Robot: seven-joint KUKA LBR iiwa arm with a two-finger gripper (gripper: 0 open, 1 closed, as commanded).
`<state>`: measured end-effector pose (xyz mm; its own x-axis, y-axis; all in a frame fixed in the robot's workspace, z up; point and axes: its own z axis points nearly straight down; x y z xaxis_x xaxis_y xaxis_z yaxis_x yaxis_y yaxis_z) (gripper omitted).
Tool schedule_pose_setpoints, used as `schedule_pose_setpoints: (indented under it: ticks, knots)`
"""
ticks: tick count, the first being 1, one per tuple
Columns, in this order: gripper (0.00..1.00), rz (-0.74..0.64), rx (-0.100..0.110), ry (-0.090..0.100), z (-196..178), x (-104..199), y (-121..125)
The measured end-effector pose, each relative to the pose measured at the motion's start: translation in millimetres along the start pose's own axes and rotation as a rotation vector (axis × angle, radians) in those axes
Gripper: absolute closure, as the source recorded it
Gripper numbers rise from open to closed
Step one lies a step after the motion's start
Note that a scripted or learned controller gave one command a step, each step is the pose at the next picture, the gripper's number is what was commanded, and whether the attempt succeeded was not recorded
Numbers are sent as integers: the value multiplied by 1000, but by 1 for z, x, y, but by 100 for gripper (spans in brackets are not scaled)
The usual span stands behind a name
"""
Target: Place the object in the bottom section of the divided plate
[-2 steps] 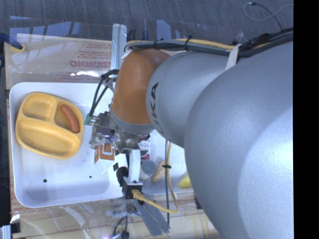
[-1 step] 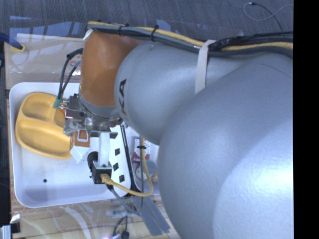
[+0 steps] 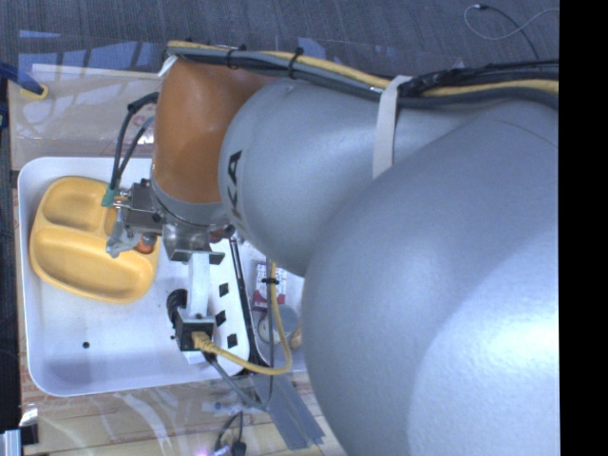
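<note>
A dark grey carpeted floor (image 3: 285, 8) spans the top of the view, above the white bin (image 3: 57, 369). A thin pale cable (image 3: 503, 22) loops on it far to the bin's upper right. Pale wooden bench top (image 3: 123, 416) shows just below the bin, under glossy clear sheeting (image 3: 76, 74) that also lies above it.

The big grey arm (image 3: 408, 255) blocks the right side of the white bin (image 3: 57, 369) and all beyond it, its wrist covers the yellow divided plate's (image 3: 81, 245) right edge, and the gripper (image 3: 128, 240) is too cluttered to read.
</note>
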<state>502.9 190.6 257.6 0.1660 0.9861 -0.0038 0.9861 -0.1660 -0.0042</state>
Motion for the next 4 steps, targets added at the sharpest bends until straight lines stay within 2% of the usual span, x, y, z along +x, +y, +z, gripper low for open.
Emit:
schedule_pose_setpoints:
  ticks: [1,2,3,4]
  knots:
    - [0,-353,-5,1,-140,24,-26]
    - [100,-364,0,-3,-147,27,-25]
    - [100,-218,-3,0,-182,29,54]
    - [100,441,0,-1,-153,-52,-12]
